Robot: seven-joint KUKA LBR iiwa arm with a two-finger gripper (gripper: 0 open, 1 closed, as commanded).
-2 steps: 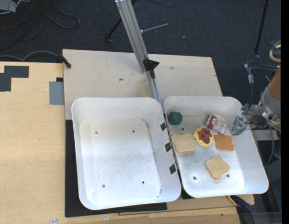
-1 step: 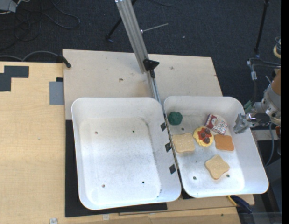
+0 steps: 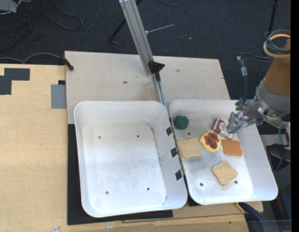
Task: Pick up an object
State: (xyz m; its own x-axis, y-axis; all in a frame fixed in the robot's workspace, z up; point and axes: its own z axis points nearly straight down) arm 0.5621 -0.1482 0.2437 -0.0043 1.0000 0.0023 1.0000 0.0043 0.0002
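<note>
Risks first. The 5 candidates sit packed in the right shallow white plastic bin, so a descent could hit 2 at once: the small red-and-white packet lies just beside the round yellow toy tart with red berries, and the flat orange square slice is just beside both. A closing stroke there may pinch an edge and flick a neighbour away. The flat pieces, the tan toast slice near the bin divider and the second tan toast slice toward the bin's front, look low-profile; likely hard to get under, so slip-out is plausible. The dark green round ball stands apart near the divider and may roll if nudged.

Arm pose: the grey arm comes in from the right over the bin's right rim, wrist angled down and left. The metallic end effector is low, at the right edge of the packet, above the orange slice. I cannot tell how far it is parted, nor whether it has hold of anything; no object is clearly between its tips.

The left shallow white bin sits on the table.
</note>
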